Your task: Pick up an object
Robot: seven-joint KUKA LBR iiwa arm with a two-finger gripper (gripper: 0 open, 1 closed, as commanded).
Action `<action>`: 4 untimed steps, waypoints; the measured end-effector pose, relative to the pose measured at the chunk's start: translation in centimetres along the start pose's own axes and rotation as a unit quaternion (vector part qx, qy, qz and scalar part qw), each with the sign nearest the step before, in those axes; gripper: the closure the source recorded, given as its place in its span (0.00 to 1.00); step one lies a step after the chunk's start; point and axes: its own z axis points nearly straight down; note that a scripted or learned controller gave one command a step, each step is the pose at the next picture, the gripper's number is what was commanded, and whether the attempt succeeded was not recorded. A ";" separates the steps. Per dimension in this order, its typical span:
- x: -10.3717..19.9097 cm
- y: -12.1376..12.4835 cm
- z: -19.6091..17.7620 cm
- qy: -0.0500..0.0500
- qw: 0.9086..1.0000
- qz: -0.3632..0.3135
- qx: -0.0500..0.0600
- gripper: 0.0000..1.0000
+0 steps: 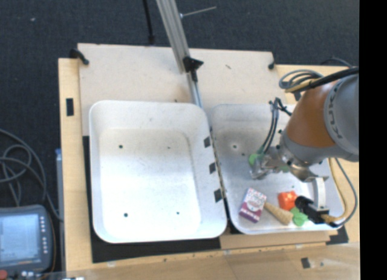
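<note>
Dark carpet surrounds a wooden bench (pixel 151 70) bearing two white bins. Near the right bin's (pixel 236 127) front edge lie a purple carton (pixel 252 205), a tan cone (pixel 277 213), an orange block (pixel 286 199) and a green piece (pixel 299 217). The gripper (pixel 261 167) hangs just above them; whether it is wide or narrow cannot be told. The left bin (pixel 151 170) sits beside.

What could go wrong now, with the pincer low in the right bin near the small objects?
1. The pincer sits apart from the purple box, so closing here may catch nothing.
2. The orange block, tan piece and green block lie crowded together; a grasp may push them instead.
3. They lie near the right bin's front wall, which may obstruct the approach.
</note>
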 end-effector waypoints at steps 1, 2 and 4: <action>0.3 0.3 -6.3 -0.001 1.000 -0.007 -0.002 1.00; -0.6 0.2 -11.0 -0.001 1.000 -0.006 -0.001 1.00; 4.0 1.9 -17.1 0.000 1.000 -0.008 0.001 1.00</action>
